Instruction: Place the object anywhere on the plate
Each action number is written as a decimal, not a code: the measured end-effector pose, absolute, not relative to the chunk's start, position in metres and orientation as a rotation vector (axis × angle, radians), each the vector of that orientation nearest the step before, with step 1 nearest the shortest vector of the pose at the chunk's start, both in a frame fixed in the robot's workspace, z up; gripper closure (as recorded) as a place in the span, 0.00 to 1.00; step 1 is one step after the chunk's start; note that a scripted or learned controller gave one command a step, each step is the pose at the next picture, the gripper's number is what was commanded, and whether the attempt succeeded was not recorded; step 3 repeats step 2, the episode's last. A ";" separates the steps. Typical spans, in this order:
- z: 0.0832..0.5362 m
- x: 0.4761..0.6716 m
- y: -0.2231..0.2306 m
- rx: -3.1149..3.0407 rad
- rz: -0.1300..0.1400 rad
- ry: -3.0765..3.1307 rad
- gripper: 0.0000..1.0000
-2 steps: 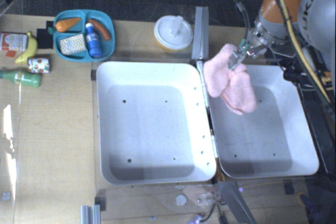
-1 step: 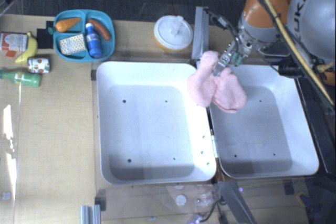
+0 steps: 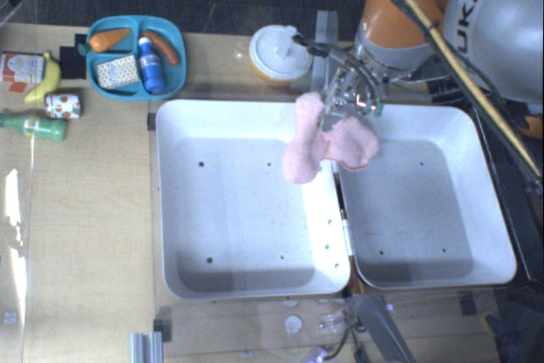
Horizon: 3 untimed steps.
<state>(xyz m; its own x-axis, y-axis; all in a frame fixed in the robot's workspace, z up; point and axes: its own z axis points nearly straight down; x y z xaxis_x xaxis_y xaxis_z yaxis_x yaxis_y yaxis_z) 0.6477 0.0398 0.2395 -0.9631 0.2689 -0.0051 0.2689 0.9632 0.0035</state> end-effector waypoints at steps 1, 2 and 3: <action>0.233 0.644 0.091 0.003 0.005 3.134 1.00; 0.234 0.644 0.091 0.004 0.005 3.134 0.00; 0.234 0.644 0.091 0.004 0.005 3.134 0.00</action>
